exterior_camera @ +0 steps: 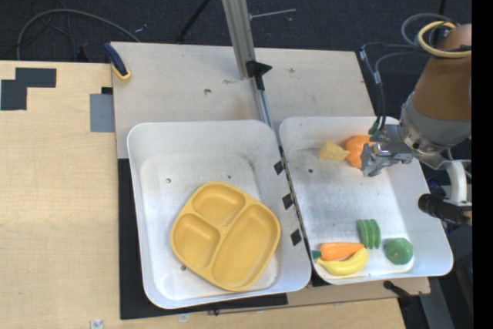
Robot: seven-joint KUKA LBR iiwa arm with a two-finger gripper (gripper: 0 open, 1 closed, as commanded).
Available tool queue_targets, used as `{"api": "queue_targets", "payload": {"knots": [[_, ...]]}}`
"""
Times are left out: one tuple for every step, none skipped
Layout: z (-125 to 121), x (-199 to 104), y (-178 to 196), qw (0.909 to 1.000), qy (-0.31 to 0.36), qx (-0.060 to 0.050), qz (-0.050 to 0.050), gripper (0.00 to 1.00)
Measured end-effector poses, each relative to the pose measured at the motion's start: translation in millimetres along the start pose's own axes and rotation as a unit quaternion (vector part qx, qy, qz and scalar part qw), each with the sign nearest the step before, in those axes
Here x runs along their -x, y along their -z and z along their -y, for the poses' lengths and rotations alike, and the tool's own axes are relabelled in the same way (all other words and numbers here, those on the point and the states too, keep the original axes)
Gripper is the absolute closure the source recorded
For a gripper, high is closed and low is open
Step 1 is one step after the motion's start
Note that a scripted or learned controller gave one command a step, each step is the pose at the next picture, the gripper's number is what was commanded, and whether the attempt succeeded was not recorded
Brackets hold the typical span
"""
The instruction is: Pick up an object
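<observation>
1. Gripper (375, 162) is low in the right bin (431, 258), upper part, right next to the orange object (356, 148).
2. Can't tell finger state; they're dark and blurred against the toy.
3. Key relation: orange object sits just left of the gripper, touching or nearly. Pale yellow wedge (333, 152) is further left, touching the orange one.
4. Other candidates are well apart at the bin's near edge: banana (344, 264), carrot (339, 250), green pieces (369, 233).
5. Left bin (154, 166) has the yellow tray (225, 235); not relevant.
6. Judgement: orange object is the likely target. No lift yet.
</observation>
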State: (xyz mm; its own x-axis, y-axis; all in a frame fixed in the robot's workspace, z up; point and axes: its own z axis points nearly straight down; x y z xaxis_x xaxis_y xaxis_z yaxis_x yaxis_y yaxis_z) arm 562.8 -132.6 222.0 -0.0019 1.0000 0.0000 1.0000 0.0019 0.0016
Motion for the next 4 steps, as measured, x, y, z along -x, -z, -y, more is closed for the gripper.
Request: {"api": "queue_targets", "payload": {"knots": [[-0.7,0.8,26.2,1.0000,0.000,0.000,0.000,1.00],[-9.5,-55.4,26.3,1.0000,0.001,-0.002,0.000,1.00],[-7.6,-113.6,13.1,1.0000,0.001,-0.003,-0.001,1.00],[-6.9,-168.2,20.4,1.0000,0.001,-0.002,-0.001,1.00]]}}
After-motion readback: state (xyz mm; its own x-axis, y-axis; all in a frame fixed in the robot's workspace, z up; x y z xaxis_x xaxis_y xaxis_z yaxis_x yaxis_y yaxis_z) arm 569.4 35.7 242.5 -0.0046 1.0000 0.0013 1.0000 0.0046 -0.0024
